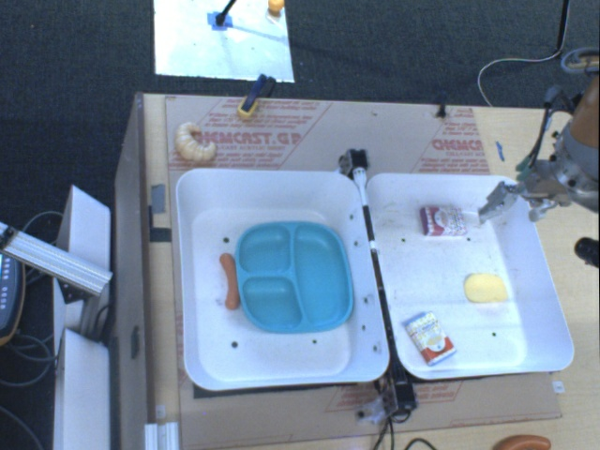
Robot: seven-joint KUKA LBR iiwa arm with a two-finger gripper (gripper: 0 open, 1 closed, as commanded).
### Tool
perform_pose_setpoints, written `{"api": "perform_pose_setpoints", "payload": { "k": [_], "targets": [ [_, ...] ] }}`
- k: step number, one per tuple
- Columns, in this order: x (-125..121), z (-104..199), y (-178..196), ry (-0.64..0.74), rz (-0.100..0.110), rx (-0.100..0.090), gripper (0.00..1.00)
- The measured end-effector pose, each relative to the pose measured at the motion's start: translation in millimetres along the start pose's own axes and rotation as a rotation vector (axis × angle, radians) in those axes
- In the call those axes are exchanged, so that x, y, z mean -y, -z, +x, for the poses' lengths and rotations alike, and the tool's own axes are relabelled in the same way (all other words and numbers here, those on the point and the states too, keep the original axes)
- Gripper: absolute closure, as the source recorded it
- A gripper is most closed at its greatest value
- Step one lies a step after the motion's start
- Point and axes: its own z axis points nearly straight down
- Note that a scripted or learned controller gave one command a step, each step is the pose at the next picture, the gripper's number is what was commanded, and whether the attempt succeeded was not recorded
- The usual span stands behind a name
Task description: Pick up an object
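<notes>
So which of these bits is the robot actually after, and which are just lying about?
Belonging to the job (things in the bins it might pick up):
- gripper
- red and white packet
- yellow lump
- small carton
- sausage
- blue divided tray

Just lying about, outside the bins:
- croissant-like piece
- yellow-handled tool

The grey metal robot arm (pixel 579 157) shows an orange band above its wrist, with thin dark cables running along its side. Its lower end is a boxy grey housing. From it projects the pale grey two-finger gripper (pixel 494 204), slim and angular in shape.
</notes>
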Motion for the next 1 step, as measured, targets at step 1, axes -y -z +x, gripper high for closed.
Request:
{"api": "perform_pose_setpoints", "payload": {
  "k": [1],
  "targets": [
    [-21.1, 36.1, -54.9, 0.002, 0.001, -0.001, 0.0]
  ]
}}
